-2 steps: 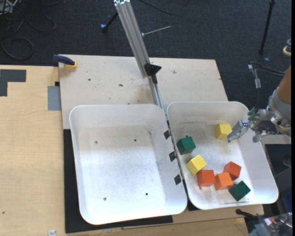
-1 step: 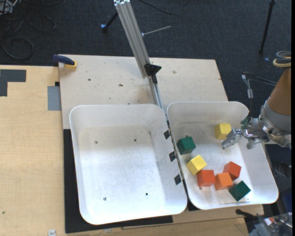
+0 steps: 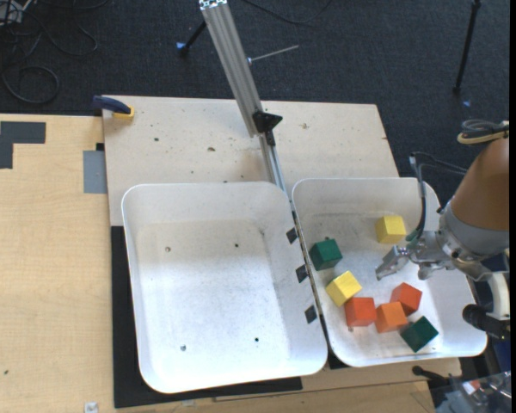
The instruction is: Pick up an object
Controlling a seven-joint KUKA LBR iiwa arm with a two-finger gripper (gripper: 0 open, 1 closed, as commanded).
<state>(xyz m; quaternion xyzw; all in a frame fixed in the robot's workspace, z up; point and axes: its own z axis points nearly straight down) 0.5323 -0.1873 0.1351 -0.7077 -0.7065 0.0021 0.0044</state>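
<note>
Camera view looks down on the right bin point(image 3: 361, 198), where the gripper point(image 3: 404, 263) hangs over the floor with its fingers point(image 3: 387, 268) spread apart and nothing between them. A yellow cube point(image 3: 391, 228) lies just beyond the fingers, a red cube point(image 3: 407, 298) just on their near side. Further left sit a green cube point(image 3: 326, 253) and a second yellow cube point(image 3: 343, 287). The left bin point(image 3: 155, 209) stands beside it on the surface point(image 3: 181, 136).

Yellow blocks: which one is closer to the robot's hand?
The yellow block by the bin's far wall, just above the hand. The other yellow block sits lower left, beside the orange ones.
</note>
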